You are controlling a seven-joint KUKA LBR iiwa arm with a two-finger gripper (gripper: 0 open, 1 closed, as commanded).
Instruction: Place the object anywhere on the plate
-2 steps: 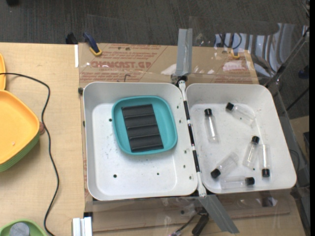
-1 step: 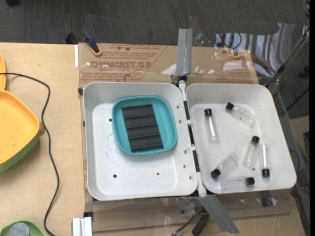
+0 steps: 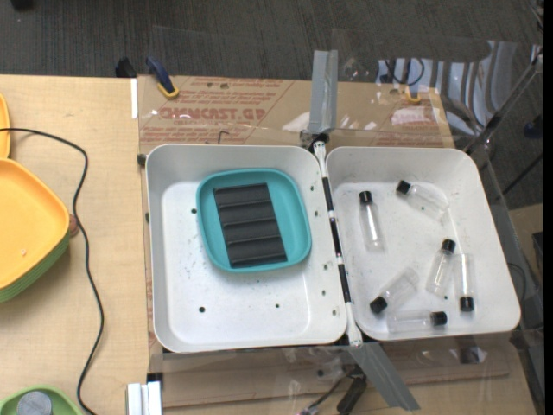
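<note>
A teal square plate (image 3: 296,223) lies in the left bin (image 3: 173,232), with a black ribbed block (image 3: 249,224) resting on its middle. The right bin (image 3: 484,197) holds several clear vials with black caps: one (image 3: 370,218) near its left side, one (image 3: 421,194) at the back, two (image 3: 442,264) on the right and others (image 3: 394,290) along the front.
Yellow and green dishes (image 3: 26,232) are stacked at the far left on the wooden bench, with a black cable (image 3: 86,232) running past them. Cardboard (image 3: 225,111) lies behind the bins. A grey metal post (image 3: 323,93) stands at the back between the bins.
</note>
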